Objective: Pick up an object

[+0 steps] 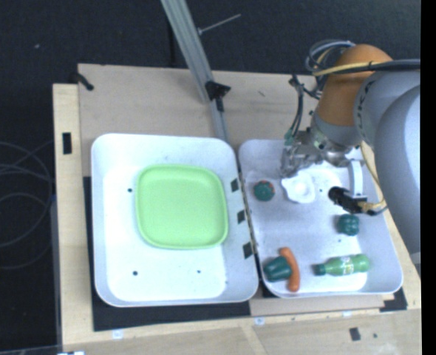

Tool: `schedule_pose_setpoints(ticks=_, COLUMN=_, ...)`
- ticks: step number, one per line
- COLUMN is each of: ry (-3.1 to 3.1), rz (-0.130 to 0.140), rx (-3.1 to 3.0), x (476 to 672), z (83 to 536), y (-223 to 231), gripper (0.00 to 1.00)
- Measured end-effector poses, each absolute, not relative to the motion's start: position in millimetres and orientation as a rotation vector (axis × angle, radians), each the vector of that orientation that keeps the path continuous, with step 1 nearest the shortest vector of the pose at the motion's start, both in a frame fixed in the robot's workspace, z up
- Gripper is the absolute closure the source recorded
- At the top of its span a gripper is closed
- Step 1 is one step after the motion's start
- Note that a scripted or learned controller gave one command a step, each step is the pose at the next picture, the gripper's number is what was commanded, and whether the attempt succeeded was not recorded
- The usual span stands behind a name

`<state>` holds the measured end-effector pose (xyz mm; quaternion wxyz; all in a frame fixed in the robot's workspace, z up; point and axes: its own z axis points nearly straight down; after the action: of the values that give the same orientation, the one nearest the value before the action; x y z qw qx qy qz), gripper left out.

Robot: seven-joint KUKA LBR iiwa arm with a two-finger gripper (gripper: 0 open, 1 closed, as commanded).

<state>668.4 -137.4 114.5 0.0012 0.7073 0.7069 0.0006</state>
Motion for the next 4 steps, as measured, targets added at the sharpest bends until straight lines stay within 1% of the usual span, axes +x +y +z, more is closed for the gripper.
schedule_pose_setpoints(ticks=1, ry=2.219, rz=0.005, rx=2.219, x=674.7, z=160, y=-134, gripper=1.0)
schedule_pose_setpoints(ticks=2, ry=2.219, rz=0.006, rx=2.219, x=669.5, z=220, y=-131, gripper=1.0)
schedule_pose_setpoints(ticks=3, ry=2.221, rz=0.002, rx=2.22, x=669.8, z=235, y=-131, gripper=1.0)
schedule_pose_setpoints(ticks=4, ry=2.224, rz=0.002, rx=2.218, x=635.5, z=232, y=-83, gripper=1.0)
